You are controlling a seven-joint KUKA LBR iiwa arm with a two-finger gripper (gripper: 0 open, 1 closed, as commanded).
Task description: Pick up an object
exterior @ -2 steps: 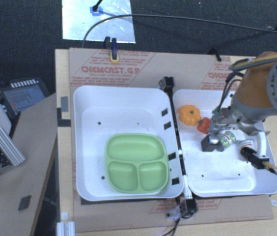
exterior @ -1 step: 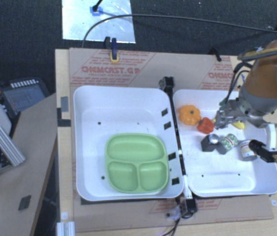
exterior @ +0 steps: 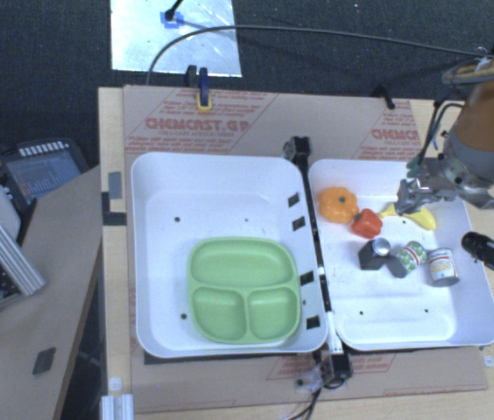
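End effector (exterior: 412,195) over yellow banana (exterior: 415,216), grip state unclear, banana's long axis running left-right in right bin (exterior: 405,322)

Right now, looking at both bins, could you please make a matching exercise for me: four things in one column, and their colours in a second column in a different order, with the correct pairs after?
Things:
1. tray in the left bin
2. pumpkin
3. pepper
4. banana by the gripper

Colours:
A. red
B. yellow
C. green
D. orange

Pairs: 1-C, 2-D, 3-A, 4-B
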